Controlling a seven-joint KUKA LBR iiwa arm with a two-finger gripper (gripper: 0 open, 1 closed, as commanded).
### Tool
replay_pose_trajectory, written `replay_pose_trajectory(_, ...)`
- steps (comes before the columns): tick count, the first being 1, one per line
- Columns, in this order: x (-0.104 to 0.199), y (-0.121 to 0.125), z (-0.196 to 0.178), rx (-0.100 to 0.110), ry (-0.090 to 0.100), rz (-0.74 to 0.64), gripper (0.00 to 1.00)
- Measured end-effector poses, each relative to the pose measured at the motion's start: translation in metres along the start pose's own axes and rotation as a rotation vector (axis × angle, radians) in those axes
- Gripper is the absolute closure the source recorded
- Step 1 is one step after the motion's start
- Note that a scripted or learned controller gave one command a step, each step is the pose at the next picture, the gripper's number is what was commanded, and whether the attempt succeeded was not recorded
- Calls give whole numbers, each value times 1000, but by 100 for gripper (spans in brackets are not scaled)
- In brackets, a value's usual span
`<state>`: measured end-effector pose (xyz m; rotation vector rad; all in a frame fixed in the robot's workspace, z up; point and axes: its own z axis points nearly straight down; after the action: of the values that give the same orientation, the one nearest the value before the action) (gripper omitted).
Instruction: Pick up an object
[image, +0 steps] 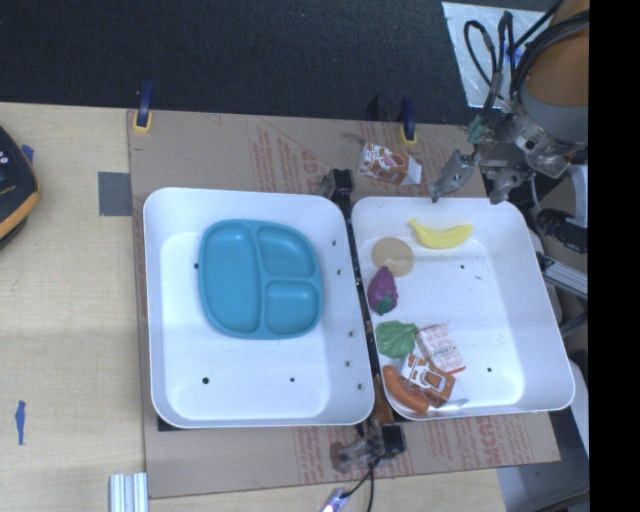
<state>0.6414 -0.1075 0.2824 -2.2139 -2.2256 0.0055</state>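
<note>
Two white bins lie side by side, the gripper (462, 178) poised with fingers spread, holding nothing, above the right bin's (520, 300) far rim, near the banana (441, 234).

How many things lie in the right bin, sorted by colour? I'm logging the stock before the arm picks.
Yellow: 1, the banana
Tan: 1, the round piece
Purple: 1, the purple piece
Green: 1, the leafy piece
Orange: 1, the orange piece
Red and white: 2, the packets
Total: 7
</note>
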Motion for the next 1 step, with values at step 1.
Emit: replay_pose_trajectory(1, -54, 10, 167, 3, -1, 1, 0)
